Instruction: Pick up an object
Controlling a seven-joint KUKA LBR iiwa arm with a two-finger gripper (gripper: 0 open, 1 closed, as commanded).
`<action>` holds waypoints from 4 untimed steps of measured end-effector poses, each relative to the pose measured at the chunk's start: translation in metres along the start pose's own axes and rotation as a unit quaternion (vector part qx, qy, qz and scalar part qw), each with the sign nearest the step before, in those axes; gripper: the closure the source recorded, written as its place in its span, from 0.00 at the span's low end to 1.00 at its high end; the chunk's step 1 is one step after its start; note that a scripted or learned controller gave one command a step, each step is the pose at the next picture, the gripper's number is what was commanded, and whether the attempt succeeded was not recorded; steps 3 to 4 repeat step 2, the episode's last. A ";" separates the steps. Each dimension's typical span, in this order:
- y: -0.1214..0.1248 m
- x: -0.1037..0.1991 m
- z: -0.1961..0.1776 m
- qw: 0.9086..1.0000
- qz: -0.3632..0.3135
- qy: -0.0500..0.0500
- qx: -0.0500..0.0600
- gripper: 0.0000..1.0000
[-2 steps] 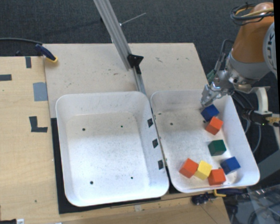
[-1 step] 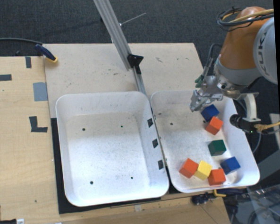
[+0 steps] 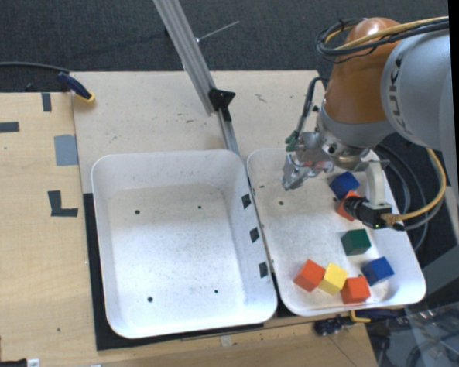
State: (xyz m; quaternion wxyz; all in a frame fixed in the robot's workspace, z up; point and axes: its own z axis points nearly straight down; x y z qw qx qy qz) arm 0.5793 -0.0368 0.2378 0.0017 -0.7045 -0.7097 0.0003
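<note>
My gripper (image 3: 293, 178) hangs over the far left part of the right bin (image 3: 303, 227), above bare white floor, and nothing shows beneath it. Just to its right, under the wrist, lie a blue block (image 3: 343, 185) and a red block (image 3: 347, 207). A green block (image 3: 356, 242) and a second blue block (image 3: 378, 269) sit along the bin's right side. At the near edge an orange block (image 3: 309, 275), a yellow block (image 3: 334, 278) and a red-orange block (image 3: 355, 289) cluster together.
The left bin (image 3: 178, 236) lies beside the right one, their rims meeting at black clips (image 3: 253, 233). A slanted metal bar (image 3: 193, 57) crosses the bench behind the bins. The arm's cables (image 3: 417, 206) loop past the right bin's right rim.
</note>
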 end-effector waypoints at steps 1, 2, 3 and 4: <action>-0.020 0.047 -0.007 1.000 0.000 0.000 0.000 1.00; -0.041 0.091 -0.005 1.000 0.001 0.000 0.000 1.00; -0.041 0.091 -0.005 1.000 0.001 0.000 0.000 1.00; -0.041 0.091 -0.005 1.000 0.001 0.000 0.000 1.00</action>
